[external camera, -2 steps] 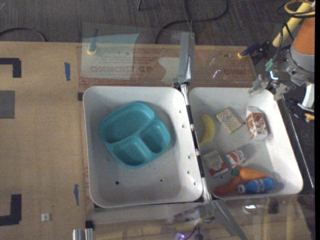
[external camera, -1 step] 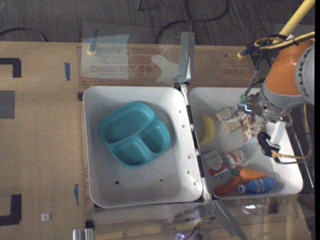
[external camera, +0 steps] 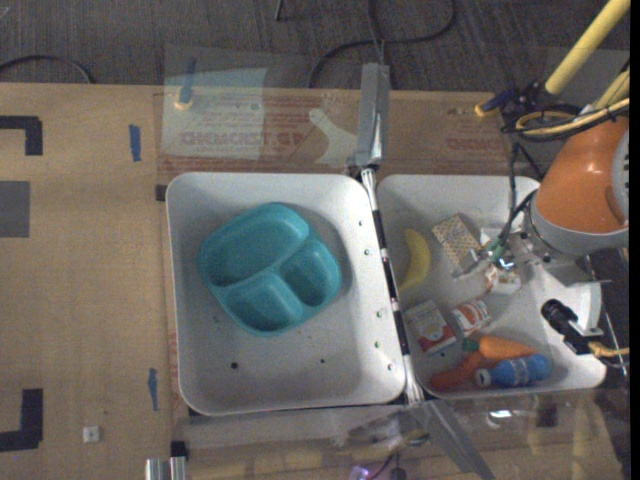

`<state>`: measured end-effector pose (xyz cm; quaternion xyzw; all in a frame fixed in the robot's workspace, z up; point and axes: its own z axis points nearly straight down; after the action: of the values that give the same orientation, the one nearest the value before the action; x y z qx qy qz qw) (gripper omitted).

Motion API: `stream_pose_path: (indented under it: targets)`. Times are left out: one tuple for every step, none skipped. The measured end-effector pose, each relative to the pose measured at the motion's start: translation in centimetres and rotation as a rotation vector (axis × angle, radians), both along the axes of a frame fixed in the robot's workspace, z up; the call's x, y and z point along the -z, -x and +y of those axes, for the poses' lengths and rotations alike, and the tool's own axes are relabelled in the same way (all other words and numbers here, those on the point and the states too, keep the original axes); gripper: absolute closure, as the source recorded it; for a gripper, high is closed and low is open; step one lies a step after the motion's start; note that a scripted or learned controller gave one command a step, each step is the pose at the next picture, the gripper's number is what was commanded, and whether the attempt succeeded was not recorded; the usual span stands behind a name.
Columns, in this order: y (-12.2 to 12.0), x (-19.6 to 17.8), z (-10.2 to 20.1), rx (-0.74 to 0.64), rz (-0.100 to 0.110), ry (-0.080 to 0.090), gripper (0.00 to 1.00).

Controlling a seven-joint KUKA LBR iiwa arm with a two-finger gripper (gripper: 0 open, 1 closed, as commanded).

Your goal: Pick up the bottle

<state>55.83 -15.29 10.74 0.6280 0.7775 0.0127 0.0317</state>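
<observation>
Looking down, you see the bottle [external camera: 518, 371] lying on its side at the near edge of the right bin [external camera: 420, 200], touching the carrot [external camera: 500, 349]. The gripper [external camera: 497, 261] hangs farther back above the bin; fingers' state can't be told.

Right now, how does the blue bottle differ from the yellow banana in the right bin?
The blue plastic bottle lies crosswise along the near wall of the right white bin; the yellow banana lies lengthwise by the left wall. The bottle touches an orange carrot; the banana lies alone. Both lie flat.
</observation>
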Motion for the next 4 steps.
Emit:
stream_pose_path:
  targets:
    - [5.8, 1.9, -6.7, -0.112, 0.053, -0.018, 0.0]
    - [6.6, 1.7, -5.8, 0.48, 0.043, -0.056, 0.0]
    - [5.6, -0.9, -2.6, 0.495, 0.062, -0.036, 0.0]
    - [7.3, 2.1, -4.2, 0.741, 0.051, -0.05, 0.0]
